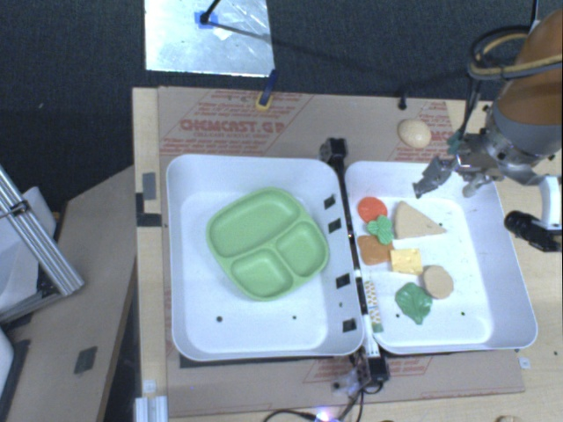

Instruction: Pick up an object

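Left bin (189, 236) taken up by green divided plate (268, 243); bare floor left along right bin (493, 280) right side. Gripper (449, 176) poised over right bin's upper rim, fingers seemingly spread, nothing clasped. Toy foods clustered at right bin's left: wedge (415, 221), tomato (371, 208), green piece (413, 301).

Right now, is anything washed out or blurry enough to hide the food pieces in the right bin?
Camera view: the shiny foil sheet above the bench glares; the white right-hand bin is bright but its food pieces read clearly; the grey gripper looks slightly soft, so its fingers are hard to judge.
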Available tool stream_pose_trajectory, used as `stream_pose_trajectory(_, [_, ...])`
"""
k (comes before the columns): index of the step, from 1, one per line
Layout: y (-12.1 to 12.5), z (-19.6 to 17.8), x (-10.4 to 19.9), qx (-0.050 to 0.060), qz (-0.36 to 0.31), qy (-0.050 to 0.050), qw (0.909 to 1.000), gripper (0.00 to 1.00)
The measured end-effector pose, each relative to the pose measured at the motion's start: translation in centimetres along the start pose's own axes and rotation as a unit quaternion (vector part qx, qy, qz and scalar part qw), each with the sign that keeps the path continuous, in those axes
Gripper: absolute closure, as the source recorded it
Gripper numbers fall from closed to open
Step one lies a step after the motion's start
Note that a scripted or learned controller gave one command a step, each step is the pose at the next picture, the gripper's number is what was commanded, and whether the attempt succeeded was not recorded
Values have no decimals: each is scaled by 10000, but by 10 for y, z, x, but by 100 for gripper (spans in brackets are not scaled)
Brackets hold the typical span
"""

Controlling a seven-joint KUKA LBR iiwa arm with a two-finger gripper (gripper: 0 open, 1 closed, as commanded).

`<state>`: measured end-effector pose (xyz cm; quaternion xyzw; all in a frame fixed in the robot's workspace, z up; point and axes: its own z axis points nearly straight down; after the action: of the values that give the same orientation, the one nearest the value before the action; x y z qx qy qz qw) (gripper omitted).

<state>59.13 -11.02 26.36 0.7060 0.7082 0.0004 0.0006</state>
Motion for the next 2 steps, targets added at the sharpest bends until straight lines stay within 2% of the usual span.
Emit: stream_pose_trajectory(2, [0, 125, 1, 17, 10, 4, 10000, 0])
